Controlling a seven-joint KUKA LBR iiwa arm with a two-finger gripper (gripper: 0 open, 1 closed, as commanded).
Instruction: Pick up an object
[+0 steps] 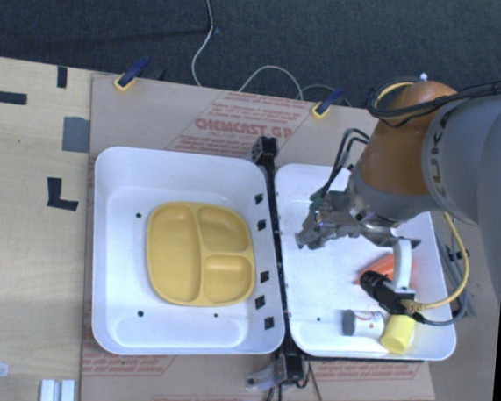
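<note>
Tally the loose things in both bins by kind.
Yellow divided plate: 1
White tube with yellow cap: 1
Orange item, partly hidden: 1
Total: 3

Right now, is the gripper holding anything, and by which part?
Nothing seen held. The gripper hangs over bare floor of the right bin, apart from the orange object and the yellow-capped tube.

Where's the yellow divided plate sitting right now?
In the camera view, the yellow divided plate lies flat in the middle of the left bin, apart from the gripper, which is over the neighbouring right bin.
</note>
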